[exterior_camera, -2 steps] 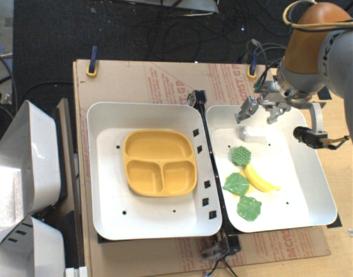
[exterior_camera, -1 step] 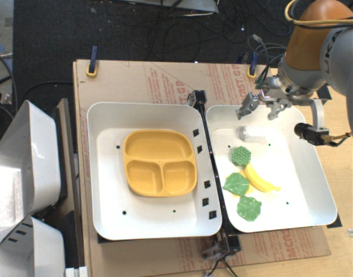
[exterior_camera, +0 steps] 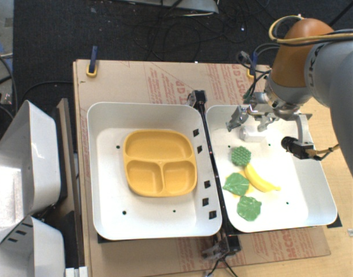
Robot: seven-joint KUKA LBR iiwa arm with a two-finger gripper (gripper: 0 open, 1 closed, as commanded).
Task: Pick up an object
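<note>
In the right bin (exterior_camera: 306, 198) lie a yellow banana (exterior_camera: 260, 180), a round dark-green knobbly piece (exterior_camera: 241, 155) and two light-green leafy pieces (exterior_camera: 236, 183) (exterior_camera: 249, 208), all close together near the bin's left wall. My gripper (exterior_camera: 249, 123) hangs over the far left part of that bin, above and behind the knobbly piece. Its two fingers stand apart, open, with nothing between them. A small white block (exterior_camera: 252, 134) sits just below the fingertips.
The left bin (exterior_camera: 104, 172) holds a yellow three-compartment plate (exterior_camera: 160, 161). A black divider with clips (exterior_camera: 206, 154) runs between the bins. The grey arm with its orange band (exterior_camera: 297, 56) reaches in from the upper right. White containers (exterior_camera: 23, 160) stand off the bench at left.
</note>
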